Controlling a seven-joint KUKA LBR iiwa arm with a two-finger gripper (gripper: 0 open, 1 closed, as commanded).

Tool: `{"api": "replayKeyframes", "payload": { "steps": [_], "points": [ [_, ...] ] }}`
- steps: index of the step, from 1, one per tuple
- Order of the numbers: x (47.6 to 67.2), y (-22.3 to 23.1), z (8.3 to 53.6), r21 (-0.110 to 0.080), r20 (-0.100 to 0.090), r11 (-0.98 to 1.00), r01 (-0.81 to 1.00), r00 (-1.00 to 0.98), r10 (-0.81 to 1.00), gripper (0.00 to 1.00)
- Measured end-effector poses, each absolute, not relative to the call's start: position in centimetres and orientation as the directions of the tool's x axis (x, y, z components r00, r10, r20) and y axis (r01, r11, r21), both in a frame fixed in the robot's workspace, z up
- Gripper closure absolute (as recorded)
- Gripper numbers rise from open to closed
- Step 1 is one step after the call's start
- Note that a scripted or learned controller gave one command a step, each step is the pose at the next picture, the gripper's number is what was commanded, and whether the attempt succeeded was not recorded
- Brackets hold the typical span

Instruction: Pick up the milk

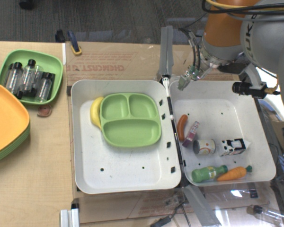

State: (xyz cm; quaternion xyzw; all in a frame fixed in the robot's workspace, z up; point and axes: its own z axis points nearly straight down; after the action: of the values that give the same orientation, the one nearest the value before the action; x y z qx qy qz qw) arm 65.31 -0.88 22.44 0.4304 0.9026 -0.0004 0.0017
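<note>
The milk (pixel 234 146), a small carton with black and white cow patches, lies on its side in the right bin (pixel 213 94), toward that bin's near right part. Just left of it lies a small can (pixel 205 147), and beyond that a purple packet (pixel 192 131) and a sausage (pixel 181 126). Nearer the front wall lie a carrot (pixel 234 173) and a green bottle (pixel 208 173), touching end to end. The left bin (pixel 128 171) holds a green divided plate (pixel 130 119) with a banana (pixel 95 112) tucked against its left edge. The end effector (pixel 186 79) hangs over the right bin's far left corner, well apart from the milk; whether it is open I cannot tell, and nothing shows in its grip. On the table (pixel 33 174), a green tray (pixel 30 75) holds small bottles (pixel 28 79).
</note>
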Motion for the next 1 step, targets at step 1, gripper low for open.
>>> {"api": "replayKeyframes", "payload": {
  "steps": [1],
  "points": [
    [60.32, -4.98, 19.10, -0.001, 0.001, 0.860, 0.511, -0.860, 0.511, 1.00]
  ]
}}
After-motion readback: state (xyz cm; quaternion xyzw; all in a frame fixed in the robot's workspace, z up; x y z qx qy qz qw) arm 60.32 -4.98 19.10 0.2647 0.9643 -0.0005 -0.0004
